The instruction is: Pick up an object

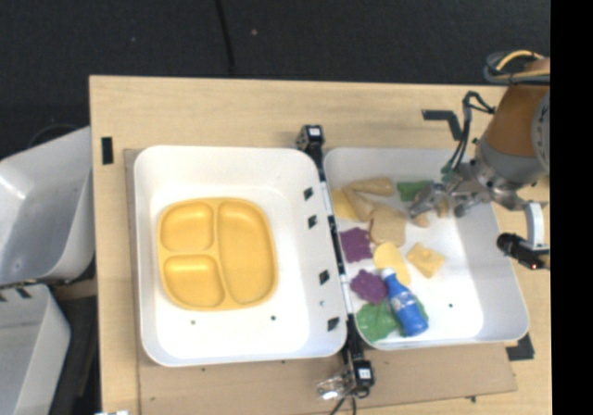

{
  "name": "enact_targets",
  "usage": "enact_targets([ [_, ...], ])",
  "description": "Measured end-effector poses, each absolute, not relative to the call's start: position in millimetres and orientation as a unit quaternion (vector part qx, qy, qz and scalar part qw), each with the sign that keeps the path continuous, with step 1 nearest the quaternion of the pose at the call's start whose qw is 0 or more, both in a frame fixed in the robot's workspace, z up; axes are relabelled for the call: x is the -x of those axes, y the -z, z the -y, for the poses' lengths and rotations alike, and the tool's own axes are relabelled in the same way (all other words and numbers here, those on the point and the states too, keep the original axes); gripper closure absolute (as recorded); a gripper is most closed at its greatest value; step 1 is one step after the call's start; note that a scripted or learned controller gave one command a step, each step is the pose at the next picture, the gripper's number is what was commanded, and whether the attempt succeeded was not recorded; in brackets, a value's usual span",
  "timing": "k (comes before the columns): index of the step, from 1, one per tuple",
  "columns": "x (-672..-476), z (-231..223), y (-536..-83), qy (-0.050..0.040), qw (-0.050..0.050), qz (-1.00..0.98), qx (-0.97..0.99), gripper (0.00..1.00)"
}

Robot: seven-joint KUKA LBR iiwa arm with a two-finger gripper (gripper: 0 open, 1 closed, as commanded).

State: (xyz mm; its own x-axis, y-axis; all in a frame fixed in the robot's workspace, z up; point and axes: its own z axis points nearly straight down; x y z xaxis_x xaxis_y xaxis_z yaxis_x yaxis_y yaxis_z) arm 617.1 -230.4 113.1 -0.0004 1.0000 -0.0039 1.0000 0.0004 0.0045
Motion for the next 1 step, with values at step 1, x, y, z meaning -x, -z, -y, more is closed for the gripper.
enact_targets([
  [1, -638.1, 230.7, -104.0, -0.0006, 0.004, -0.708, -0.706, 0.0],
])
